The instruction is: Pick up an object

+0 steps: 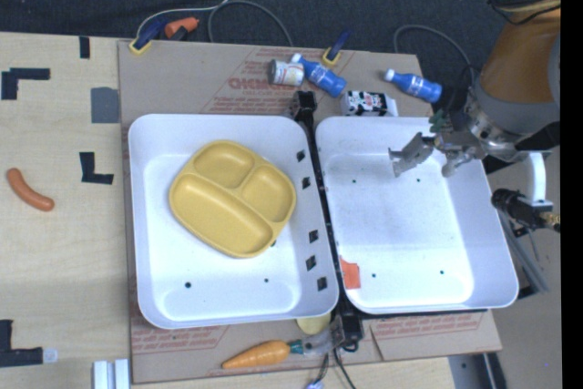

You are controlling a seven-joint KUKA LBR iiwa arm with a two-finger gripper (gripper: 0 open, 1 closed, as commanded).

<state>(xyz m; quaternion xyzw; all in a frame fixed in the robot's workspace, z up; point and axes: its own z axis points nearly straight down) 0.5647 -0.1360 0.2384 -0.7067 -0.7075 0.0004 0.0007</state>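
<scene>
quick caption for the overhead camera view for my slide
Arm's open gripper hovers over the right bin; a yellow divided plate lies in the left bin.

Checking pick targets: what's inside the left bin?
Left bin holds one yellow divided plate, lying flat with its compartments up. Whatever lies under the plate is hidden.

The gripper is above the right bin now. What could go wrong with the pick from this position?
1. The gripper hangs over the right bin, while the yellow divided plate lies in the left bin; closing here would likely catch nothing.
2. That plate is wide and flat, so two fingers may slip off it.
3. Crossing over, the arm could hit the black clips on the bins' shared edge.
</scene>
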